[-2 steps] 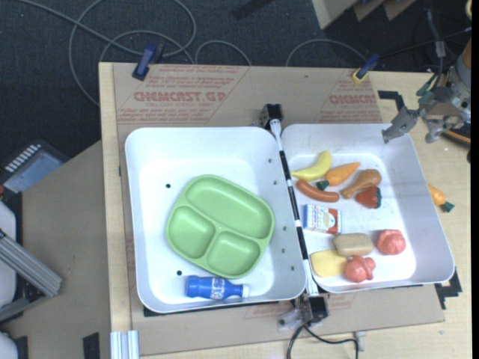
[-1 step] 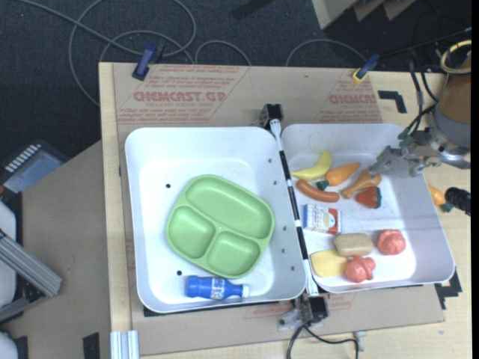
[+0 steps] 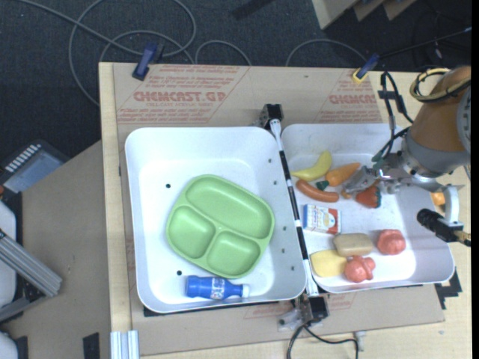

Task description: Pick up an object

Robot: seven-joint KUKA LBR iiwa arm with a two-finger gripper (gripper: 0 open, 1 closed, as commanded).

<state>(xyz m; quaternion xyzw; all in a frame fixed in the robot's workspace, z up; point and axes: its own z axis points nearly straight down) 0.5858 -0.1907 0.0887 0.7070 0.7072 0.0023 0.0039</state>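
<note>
A tan bench [image 3: 224, 88] printed with red lettering stands on dark carpet strewn with grey cables, and it carries two shallow white bins side by side. The left bin [image 3: 150, 155] holds a green divided plate [image 3: 219, 225] lying tilted near its middle, and a blue bottle [image 3: 215, 288] with a white cap lying on its side along the front edge. The right bin [image 3: 426, 264] holds the toy food: a yellow banana [image 3: 315, 167] near the back-left corner, an orange carrot [image 3: 342, 173] just beside it, a red-orange sausage [image 3: 317, 192] in front of the banana, a small white carton [image 3: 320, 219] by the left wall, a tan bread piece [image 3: 352, 243], a yellow wedge [image 3: 327, 262] at the front-left corner, a red berry [image 3: 359, 269] touching the wedge, and a round red fruit [image 3: 390, 241] beside the bread. The gripper [image 3: 372, 182] hangs low over the back middle of the right bin, right above a small red item [image 3: 367, 197]; whether its fingers are parted or closed on anything cannot be told.
</note>
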